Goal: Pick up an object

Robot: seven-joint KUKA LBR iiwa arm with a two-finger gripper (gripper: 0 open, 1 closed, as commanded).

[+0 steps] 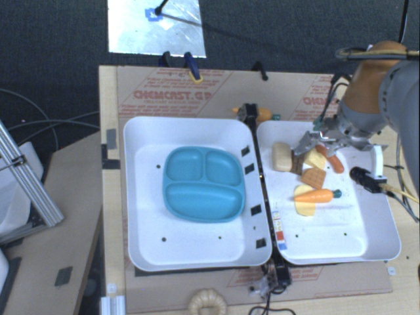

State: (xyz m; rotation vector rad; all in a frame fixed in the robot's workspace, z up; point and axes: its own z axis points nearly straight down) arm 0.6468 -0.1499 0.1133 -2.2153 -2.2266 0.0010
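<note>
Two bins sit side by side on the table (197, 87), the left bin (141, 195) touching the right bin (374, 231) along a shared middle edge. A divided plate (202, 183) lies in the middle of the left bin. In the right bin a bread piece (282, 156) lies near its left wall, a waffle (314, 177) just beside it, and a carrot (315, 196) and a cheese wedge (305, 208) nearer the front edge.
</note>
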